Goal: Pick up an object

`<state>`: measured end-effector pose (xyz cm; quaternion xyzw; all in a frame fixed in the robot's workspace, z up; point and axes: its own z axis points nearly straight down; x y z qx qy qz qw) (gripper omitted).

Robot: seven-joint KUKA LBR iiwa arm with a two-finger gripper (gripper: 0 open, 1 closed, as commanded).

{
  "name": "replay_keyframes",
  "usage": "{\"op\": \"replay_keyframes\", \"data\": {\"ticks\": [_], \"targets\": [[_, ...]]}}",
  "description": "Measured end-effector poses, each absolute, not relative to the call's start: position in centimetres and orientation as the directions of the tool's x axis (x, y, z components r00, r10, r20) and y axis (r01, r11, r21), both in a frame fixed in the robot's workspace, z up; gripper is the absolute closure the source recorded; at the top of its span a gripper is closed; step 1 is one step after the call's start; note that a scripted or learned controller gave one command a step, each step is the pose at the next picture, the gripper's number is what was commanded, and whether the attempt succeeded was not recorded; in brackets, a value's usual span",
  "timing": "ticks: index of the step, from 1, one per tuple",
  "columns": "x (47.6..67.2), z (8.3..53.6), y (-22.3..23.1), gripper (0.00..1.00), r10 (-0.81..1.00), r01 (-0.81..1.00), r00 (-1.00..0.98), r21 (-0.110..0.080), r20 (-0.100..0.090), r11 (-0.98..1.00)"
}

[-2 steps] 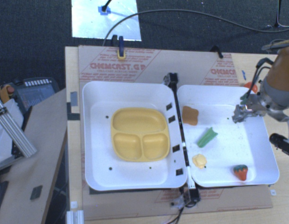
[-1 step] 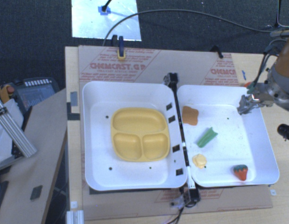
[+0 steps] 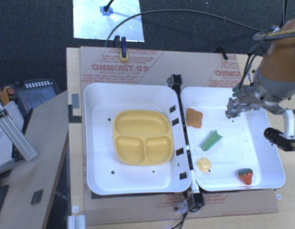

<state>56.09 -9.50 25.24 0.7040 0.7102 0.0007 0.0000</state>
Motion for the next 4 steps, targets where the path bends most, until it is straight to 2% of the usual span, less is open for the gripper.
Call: {"op": "replay_keyframes", "data": {"ticks": [3,4], "targets": [[52.7,23.7,4.6,1.00,1.000,1.000,-0.009,0.000,0.002,0.009],[50.8,22.8,8.5,1.00,1.000,1.000,-0.009,-0.001,0.002,0.009]]}}
